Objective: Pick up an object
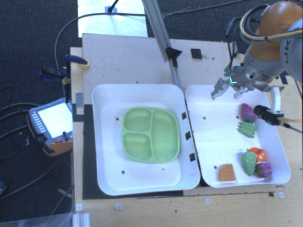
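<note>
- Two white bins sit side by side on the tabletop [118, 56]: the left bin [106, 169] carries a green divided plate [151, 135], and the right bin [208, 141] holds the small items that could be picked.
- The candidates lie along the right bin's right side: a purple piece [247, 111] with a small green piece [246, 128] just beside it, then nearer the front corner a green bumpy piece [248, 163], a red-orange piece [257, 152] and a purple one [264, 170] clustered and touching, and an orange block [227, 172] a little apart.
- The pincer [228, 90] hangs over the far edge of the right bin, its fingers spread and nothing between them.
- Judged from this, the step in hand is the approach; no item is grasped.
- The next move calls for choosing one target, shifting over it and descending. The orange block looks the easiest, standing clear of neighbours; the clustered pieces risk a blocked or double grip.
</note>
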Robot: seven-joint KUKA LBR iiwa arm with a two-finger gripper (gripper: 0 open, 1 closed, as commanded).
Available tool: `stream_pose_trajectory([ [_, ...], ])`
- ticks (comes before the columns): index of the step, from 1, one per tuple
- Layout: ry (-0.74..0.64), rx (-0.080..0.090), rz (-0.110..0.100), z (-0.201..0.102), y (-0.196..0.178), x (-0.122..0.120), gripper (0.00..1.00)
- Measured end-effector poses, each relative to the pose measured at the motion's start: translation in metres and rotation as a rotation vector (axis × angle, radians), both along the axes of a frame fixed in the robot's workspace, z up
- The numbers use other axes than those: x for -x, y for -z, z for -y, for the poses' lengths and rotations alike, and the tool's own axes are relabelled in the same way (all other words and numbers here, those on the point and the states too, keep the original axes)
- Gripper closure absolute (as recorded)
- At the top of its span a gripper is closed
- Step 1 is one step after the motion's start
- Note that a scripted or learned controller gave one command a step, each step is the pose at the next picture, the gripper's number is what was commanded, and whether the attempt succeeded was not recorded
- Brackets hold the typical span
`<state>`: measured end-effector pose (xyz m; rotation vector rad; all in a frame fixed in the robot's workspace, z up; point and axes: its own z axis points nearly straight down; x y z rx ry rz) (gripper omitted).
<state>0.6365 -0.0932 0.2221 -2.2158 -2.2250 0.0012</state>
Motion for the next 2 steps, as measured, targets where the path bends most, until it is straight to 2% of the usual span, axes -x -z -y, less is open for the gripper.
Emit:
stream_pose_trajectory([
  [1, 0.0, 0.0, 0.003, 0.0, -0.002, -0.001, 0.0],
  [2, 0.003, 0.001, 0.001, 0.005, 0.042, -0.005, 0.0],
])
